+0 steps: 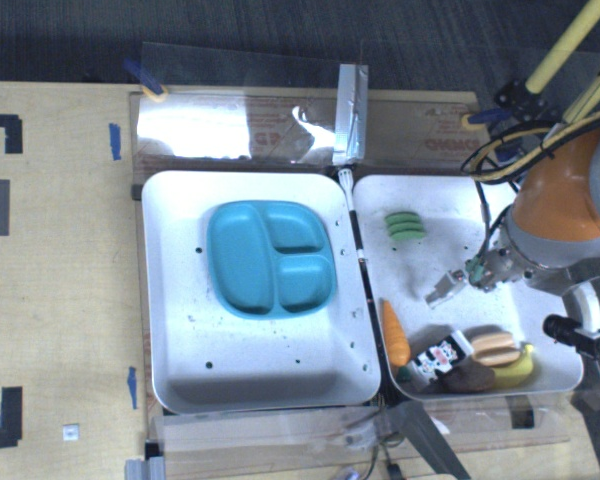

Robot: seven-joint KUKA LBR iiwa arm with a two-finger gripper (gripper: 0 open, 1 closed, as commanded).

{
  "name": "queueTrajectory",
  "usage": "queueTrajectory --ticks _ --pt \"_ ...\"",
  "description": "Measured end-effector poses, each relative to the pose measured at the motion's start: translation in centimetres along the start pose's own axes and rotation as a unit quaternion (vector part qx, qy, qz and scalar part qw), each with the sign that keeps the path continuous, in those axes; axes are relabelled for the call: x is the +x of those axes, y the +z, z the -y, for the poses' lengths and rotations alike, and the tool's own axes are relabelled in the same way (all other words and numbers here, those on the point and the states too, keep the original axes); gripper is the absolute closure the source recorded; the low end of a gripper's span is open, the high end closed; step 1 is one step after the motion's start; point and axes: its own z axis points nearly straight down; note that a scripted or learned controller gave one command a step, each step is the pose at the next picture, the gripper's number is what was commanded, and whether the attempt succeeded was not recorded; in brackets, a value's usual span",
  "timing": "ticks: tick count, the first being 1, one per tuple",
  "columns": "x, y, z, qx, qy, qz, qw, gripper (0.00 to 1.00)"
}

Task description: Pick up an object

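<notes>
a heap of toy food — orange carrot (pixel 394 334), bun (pixel 494 345), yellow banana (pixel 521 366) — is seen along the right bin's (pixel 450 203) near edge, green ridged piece (pixel 406 227) towards its far edge. the gripper (pixel 448 286) is hung mid-bin, clamped on nothing, fingers apart. a blue divided plate (pixel 271 258) is centred in the left bin (pixel 170 268).

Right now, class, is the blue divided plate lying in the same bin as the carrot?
No: the blue divided plate lies in the left bin, while the carrot lies in the right bin.
</notes>
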Motion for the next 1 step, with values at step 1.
queueTrajectory --ticks 1 --pt "2.75 -3.16 -5.02 -0.009 -0.106 0.006 0.9943 0.0"
